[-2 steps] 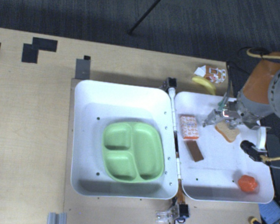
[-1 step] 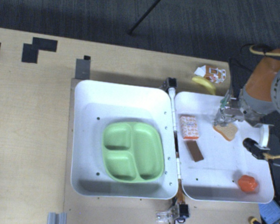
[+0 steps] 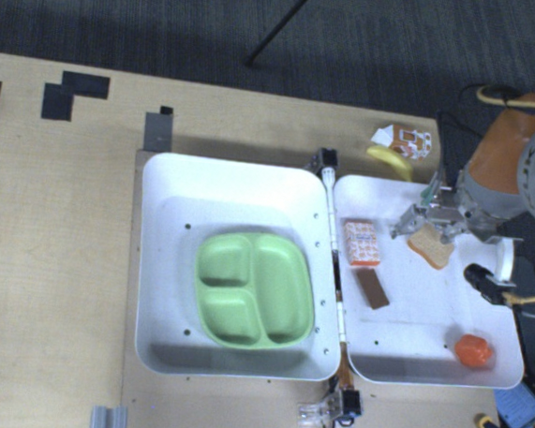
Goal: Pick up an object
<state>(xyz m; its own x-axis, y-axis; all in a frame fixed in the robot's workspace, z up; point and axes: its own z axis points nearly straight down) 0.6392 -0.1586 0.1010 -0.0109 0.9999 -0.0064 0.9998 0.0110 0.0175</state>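
My gripper (image 3: 430, 226) hangs over the far right part of the right bin (image 3: 422, 364), its fingers spread apart. A tan slice of toast (image 3: 432, 250) lies on the bin floor just under it and slightly nearer the camera, with nothing held between the fingers. To the left in the same bin lie an orange-and-white carton (image 3: 362, 243) and a brown block (image 3: 370, 288). An orange ball (image 3: 473, 350) sits in the near right corner.
The left bin (image 3: 166, 246) holds a green divided tray (image 3: 255, 288). A yellow banana (image 3: 389, 160) and a small packet (image 3: 408, 140) lie on the bench beyond the right bin. A ridge between the bins runs past the carton.
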